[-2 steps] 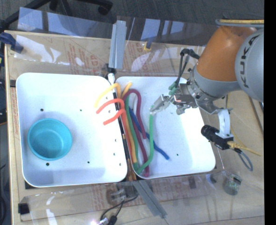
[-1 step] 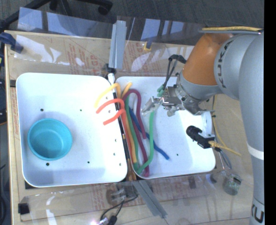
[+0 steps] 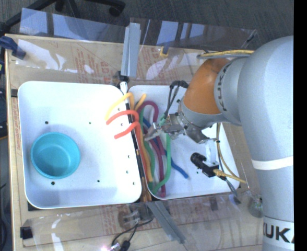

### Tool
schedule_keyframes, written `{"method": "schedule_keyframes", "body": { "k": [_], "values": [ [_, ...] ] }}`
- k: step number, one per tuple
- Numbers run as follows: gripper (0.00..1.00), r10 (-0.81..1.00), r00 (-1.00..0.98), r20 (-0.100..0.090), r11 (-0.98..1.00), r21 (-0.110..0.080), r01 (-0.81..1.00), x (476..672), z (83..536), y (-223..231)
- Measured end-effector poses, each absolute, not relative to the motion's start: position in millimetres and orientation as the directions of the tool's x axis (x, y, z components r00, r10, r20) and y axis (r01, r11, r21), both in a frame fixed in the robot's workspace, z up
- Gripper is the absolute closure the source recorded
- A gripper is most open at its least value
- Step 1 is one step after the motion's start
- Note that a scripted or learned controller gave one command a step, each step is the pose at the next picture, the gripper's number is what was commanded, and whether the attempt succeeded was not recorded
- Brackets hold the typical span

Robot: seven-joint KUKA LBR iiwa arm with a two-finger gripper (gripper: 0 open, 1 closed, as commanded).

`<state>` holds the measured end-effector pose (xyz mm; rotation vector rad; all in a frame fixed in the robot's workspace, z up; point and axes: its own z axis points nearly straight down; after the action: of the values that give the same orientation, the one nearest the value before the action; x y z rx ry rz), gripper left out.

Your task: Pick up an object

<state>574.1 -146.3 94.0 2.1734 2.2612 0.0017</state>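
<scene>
Gripper (image 3: 157, 129), finger state indiscernible, sits low over the right bin (image 3: 195, 190) among glossy, flexible curved tubes (image 3: 161, 163), apparently touching them. A smooth round teal bowl (image 3: 55, 155) lies well apart in the left bin (image 3: 70, 95).

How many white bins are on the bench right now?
2. The left bin holds a blue bowl; the right bin, beside it, holds coloured flexible strands under the arm.
</scene>
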Motion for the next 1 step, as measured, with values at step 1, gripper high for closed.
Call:
{"method": "schedule_keyframes", "body": {
  "k": [1],
  "values": [
    [1.0, 0.999, -0.046, -0.003, 0.046, 0.0, 0.999, 573.6, 103.1, -145.8]
  ]
}}
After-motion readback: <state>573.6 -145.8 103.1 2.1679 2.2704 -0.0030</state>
